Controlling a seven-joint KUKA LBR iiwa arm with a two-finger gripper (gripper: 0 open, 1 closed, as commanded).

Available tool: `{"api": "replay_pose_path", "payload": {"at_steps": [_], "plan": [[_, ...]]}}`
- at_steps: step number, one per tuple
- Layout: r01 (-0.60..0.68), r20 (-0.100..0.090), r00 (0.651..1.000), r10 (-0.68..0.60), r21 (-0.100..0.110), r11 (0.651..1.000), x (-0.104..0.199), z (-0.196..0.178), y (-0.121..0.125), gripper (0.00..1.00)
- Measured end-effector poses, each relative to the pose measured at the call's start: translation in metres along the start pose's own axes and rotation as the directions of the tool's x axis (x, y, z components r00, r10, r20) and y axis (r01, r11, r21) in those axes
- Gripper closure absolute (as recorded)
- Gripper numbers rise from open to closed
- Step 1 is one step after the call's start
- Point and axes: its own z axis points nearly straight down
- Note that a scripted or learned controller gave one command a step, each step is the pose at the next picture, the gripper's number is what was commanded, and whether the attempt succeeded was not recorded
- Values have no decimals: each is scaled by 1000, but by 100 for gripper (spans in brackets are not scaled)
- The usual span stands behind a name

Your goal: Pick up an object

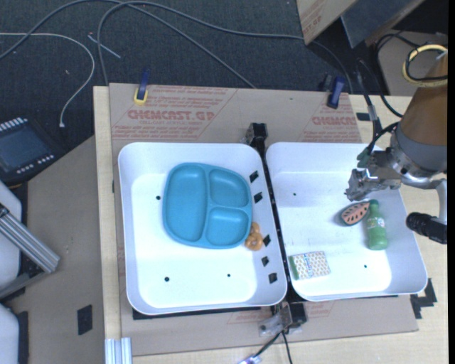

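The claw hovers at 12 o'clock of the brown toy; open or closed, I cannot tell. Risk: green bottle touches the toy, so it may get pushed away.

Table: pale board top, red lettering printed across it, held by two blue clamps at the far edge. Dark carpeted floor beyond, loose grey cables trailing over it. Cardboard box at top right. Small dark screen device at left. Light even, overhead.
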Motion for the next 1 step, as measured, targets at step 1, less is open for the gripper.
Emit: {"api": "replay_pose_path", "payload": {"at_steps": [1], "plan": [[4,-4,1000,-4,5,1000,46,-6,-6,100]]}}
